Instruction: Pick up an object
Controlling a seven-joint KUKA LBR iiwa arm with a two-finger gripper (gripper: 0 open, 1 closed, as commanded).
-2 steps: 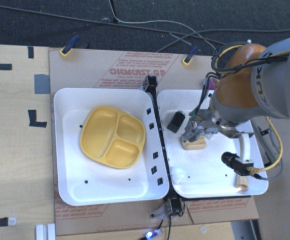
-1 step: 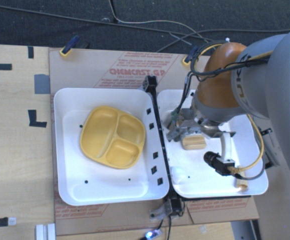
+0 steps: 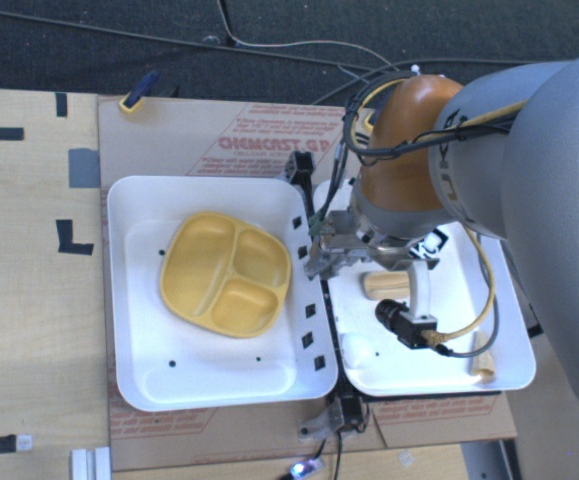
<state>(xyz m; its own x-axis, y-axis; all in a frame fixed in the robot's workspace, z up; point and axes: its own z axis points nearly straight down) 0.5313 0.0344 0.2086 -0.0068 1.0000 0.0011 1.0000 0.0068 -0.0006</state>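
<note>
We saw the arm (image 3: 489, 158) reaching in from the right, its orange band (image 3: 409, 143) standing over the far part of the right bin (image 3: 509, 373). The gripper (image 3: 344, 253) hung below the band, at the divide between the two bins, close to the right bin's left rim. Its metal parts were dark and tangled with cables (image 3: 469, 318), and we could not tell whether the fingers were open or closed; nothing showed between them.

In the right bin lay a short tan wooden cylinder (image 3: 387, 285), on its side, just to the right of the gripper and partly under the wrist. We could not tell whether it touched the gripper. A second small tan piece (image 3: 483, 368) lay near the bin's near right corner, well apart from the gripper. A black connector (image 3: 401, 325) on a cable hung over the middle of that bin.

The left bin (image 3: 129, 268) held a yellow divided plate (image 3: 226, 273) with three compartments, lying flat near the middle, slightly toward the far side. It sat apart from the gripper, with the bin's right rim between them.

Both bins rested on a cardboard sheet (image 3: 249, 138) on the tabletop (image 3: 29, 298), and a small blue and yellow object (image 3: 139, 90) lay at the cardboard's far left corner.
</note>
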